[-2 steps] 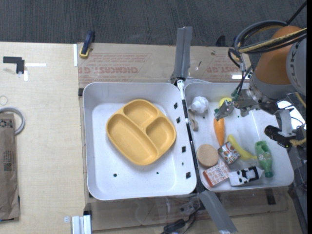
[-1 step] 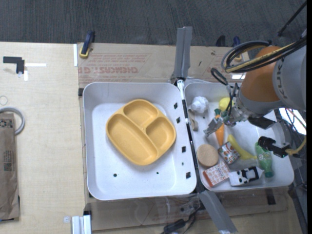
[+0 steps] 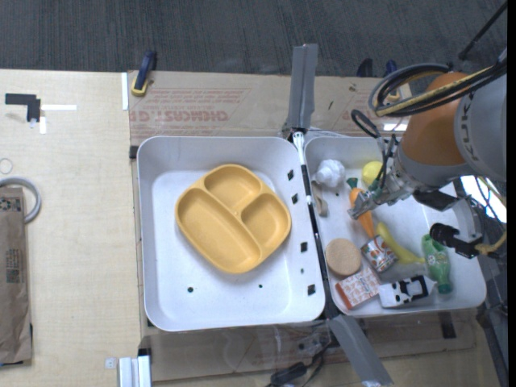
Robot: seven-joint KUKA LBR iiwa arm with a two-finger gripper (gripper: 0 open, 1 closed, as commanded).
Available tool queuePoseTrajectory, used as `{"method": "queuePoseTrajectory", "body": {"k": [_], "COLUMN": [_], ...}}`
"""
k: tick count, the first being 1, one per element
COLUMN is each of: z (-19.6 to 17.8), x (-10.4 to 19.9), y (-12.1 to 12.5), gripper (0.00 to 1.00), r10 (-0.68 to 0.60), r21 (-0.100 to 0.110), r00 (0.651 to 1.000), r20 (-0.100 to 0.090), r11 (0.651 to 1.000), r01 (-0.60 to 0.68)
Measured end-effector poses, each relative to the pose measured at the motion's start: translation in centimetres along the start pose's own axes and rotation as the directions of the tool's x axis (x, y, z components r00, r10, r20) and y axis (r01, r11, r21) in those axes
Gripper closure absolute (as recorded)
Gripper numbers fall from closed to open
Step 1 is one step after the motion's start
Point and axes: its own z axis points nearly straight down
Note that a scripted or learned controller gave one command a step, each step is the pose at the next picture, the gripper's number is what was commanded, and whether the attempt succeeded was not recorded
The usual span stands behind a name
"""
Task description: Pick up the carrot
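The carrot (image 3: 364, 214) is a small orange piece with a green tip, lying in the right bin (image 3: 476, 297) near its upper left. My gripper (image 3: 369, 200) reaches in from the right and is down right over the carrot's upper end, covering part of it. The grey wrist and the orange-banded arm (image 3: 435, 135) stand above the bin's far right.
Around the carrot lie a white lump (image 3: 329, 172), a yellow lemon (image 3: 371, 171), a banana (image 3: 399, 250), a small can (image 3: 377, 255), a tan disc (image 3: 344, 257), a green bottle (image 3: 436, 266) and a red-and-white packet (image 3: 355, 289). A yellow divided plate (image 3: 234, 216) sits in the left bin (image 3: 161, 297).
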Motion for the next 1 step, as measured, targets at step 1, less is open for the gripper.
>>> {"method": "queuePoseTrajectory", "body": {"k": [1], "z": [-12.91], "x": [3.0], "y": [2.05], "gripper": [1.0], "r10": [0.297], "r21": [0.0], "r00": [0.955], "r20": [0.001], "r11": [0.955], "r01": [-0.297]}}
